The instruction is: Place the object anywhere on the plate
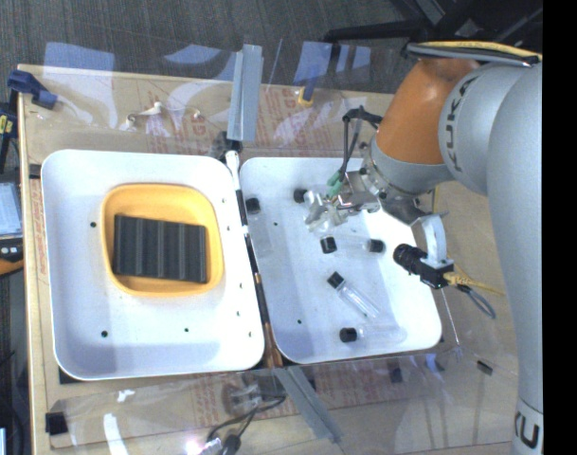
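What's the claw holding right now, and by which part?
Cannot be told. The claw hangs over the right bin; the clear vial lies apart from it on the bin floor.

- I count two white bins on the bench: the left bin and the right bin.
- I see one yellow plate with a dark ridged centre, in the left bin.
- I see one clear vial with a black cap, lying in the right bin.
- I count about five small black pieces loose in the right bin, for example one near its front edge.
- I see one arm carrying one gripper.
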Robot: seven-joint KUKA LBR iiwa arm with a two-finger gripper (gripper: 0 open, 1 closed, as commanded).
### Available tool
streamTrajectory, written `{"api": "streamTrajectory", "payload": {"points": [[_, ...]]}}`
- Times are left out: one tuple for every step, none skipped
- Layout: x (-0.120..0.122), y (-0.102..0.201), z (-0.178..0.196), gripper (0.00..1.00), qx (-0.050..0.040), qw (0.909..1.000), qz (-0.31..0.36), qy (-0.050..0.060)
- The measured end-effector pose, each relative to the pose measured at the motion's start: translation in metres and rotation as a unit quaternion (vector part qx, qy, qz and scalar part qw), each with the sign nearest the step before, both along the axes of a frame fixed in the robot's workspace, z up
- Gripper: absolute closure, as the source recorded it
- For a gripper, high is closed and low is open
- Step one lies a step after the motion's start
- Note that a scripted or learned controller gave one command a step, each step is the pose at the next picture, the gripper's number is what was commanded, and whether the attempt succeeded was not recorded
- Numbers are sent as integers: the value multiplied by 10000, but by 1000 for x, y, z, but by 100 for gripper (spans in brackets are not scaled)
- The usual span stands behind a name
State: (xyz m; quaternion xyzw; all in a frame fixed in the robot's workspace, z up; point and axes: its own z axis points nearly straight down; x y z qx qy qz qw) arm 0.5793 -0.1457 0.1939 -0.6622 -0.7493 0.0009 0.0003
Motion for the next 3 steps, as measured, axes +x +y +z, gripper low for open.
{"api": "streamTrajectory", "payload": {"points": [[5, 47, 29, 100, 2, 9938, 1111, -3], [-5, 90, 16, 100, 9, 9902, 1398, 12], [-5, 90, 16, 0, 7, 9902, 1395, 11]]}}
